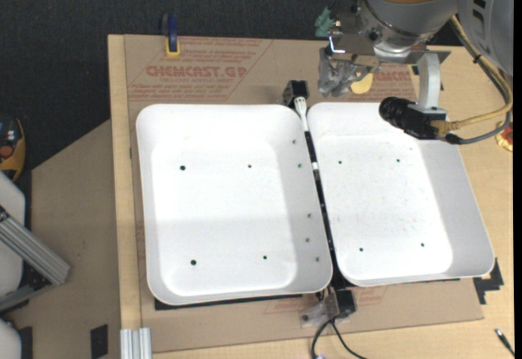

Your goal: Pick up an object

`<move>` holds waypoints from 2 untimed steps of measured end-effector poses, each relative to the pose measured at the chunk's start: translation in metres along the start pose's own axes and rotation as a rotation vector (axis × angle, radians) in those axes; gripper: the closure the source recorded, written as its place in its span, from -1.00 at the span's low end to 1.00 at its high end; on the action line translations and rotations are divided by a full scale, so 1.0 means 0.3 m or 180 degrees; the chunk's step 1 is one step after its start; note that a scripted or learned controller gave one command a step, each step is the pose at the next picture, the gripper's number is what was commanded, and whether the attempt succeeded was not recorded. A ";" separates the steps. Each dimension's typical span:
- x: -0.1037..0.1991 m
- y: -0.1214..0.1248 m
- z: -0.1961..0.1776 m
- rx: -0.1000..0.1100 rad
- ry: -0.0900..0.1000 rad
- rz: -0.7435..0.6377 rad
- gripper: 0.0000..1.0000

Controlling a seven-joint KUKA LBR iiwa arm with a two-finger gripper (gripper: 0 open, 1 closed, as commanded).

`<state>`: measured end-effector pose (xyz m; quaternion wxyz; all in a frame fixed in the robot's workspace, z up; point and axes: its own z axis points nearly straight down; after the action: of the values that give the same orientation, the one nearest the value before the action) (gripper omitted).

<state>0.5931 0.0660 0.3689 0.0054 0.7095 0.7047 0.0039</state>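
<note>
White and shallow, the left bin (220, 198) and the right bin (400, 194) sit side by side on the brown board (212, 64) covering the desk. Up by the right bin's far rim hangs the gripper (341, 78), with a small yellowish object (361, 84) just beside it; whether it's being gripped, I cannot tell.
</note>
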 end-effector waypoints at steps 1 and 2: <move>0.096 0.137 0.257 0.0069 0.0005 -0.0029 1.00; -0.332 0.143 0.191 0.0029 -0.0016 0.0019 1.00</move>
<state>0.6360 -0.0341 0.3122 0.0039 0.7117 0.7025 -0.0010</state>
